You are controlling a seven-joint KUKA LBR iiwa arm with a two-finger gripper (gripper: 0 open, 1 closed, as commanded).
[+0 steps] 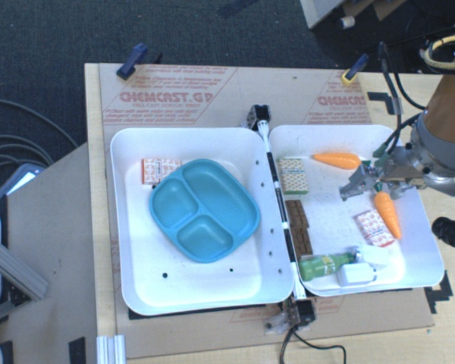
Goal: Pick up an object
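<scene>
Gripper (362, 182) is poised low in the right bin (421, 275); jaw state cannot be told. Nearest carrot (387, 214) lies just beside it; a glancing contact could roll it away.

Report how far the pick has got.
Done: the gripper is down inside the right bin, between the two carrots.
In hand: nothing visibly between its fingers.
Left: closing on an object and lifting it. The carrots, green bottle and small packets all lie on the bin floor; the blue tray sits in the left bin.
</scene>
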